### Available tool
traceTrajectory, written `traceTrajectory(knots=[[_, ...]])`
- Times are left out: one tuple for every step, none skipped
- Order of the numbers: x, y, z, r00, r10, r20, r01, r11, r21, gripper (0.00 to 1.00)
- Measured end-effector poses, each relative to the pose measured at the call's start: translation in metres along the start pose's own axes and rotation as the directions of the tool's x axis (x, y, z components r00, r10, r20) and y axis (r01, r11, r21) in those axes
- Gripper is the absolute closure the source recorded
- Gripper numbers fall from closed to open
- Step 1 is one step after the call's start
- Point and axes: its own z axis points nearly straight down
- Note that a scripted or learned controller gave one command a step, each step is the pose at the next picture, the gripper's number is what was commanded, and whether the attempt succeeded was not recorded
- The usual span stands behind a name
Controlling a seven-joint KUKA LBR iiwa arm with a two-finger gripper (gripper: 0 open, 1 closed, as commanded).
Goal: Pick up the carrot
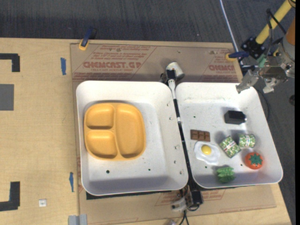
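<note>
Carrot (253, 160) in right bin (206, 108)

Carrot (253, 160), orange-red, green-topped, near corner of right bin (271, 131)

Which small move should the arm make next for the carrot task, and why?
Probably bring the gripper along the right bin toward its near right corner. The gripper hangs at that bin's far right corner, apart from every item. The only carrot-like thing, an orange-red piece with a green top, lies near the opposite corner, just past the green-and-white piece.
</note>
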Motion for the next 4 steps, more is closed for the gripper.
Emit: traceTrajectory(knots=[[0.041,-0.065,0.144,1.0,0.003,-0.001,-0.003,1.0,0.001,0.0],[-0.041,-0.01,0.093,0.999,0.047,0.002,-0.047,0.999,-0.002,0.0],[0.058,-0.128,0.171,0.979,0.202,-0.001,-0.202,0.979,0.003,0.0],[0.157,-0.135,0.086,0.999,0.049,-0.001,-0.049,0.999,0.0,0.0]])
